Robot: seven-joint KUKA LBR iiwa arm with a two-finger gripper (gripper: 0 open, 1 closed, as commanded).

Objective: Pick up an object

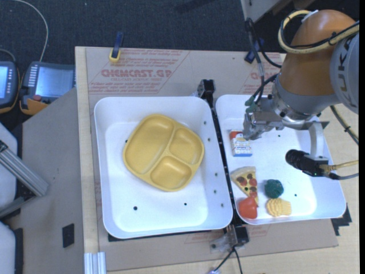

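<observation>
In the right bin [319,210], a small white, red and blue carton [241,144] lies near the left wall. My gripper [251,129] hangs just above and slightly right of the carton, at its upper end; whether it touches the carton is unclear. Nearer the bin's front lie a toy pizza slice [245,180], a red tomato [247,208], a green broccoli piece [274,187] and a yellow ridged piece [278,208]. The grey arm with its orange band [316,44] covers the bin's back right part.
The left bin [114,198] holds a yellow divided plate [164,152] in its middle. A black cylindrical part [302,162] with a cable juts over the right bin's right half. Clamps sit on the wall between the bins.
</observation>
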